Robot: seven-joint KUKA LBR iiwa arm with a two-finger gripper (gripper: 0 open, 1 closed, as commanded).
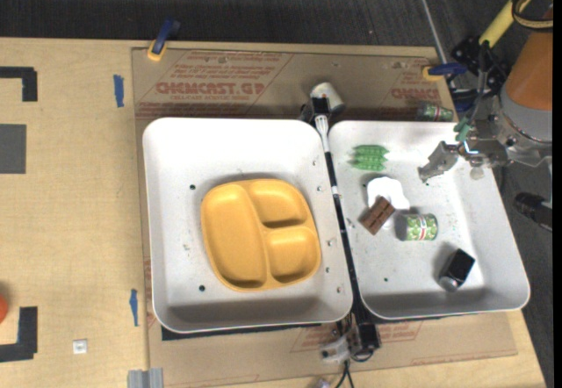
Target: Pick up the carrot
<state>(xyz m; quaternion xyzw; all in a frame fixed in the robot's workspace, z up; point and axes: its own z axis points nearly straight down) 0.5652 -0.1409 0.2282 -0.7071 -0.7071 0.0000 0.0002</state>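
Where the carrot lay could not be told; only an orange-red blob at the bench's left edge resembled it. The grey metal gripper hovered over the right shallow white bin, its grip unreadable, probably positioned to search there.

Arm cut off by the right edge, just the wrist end showing over the right bin. Orange blob at the left edge, far left of the left bin, mostly cropped, can't identify. Gripper fingers too small to read.
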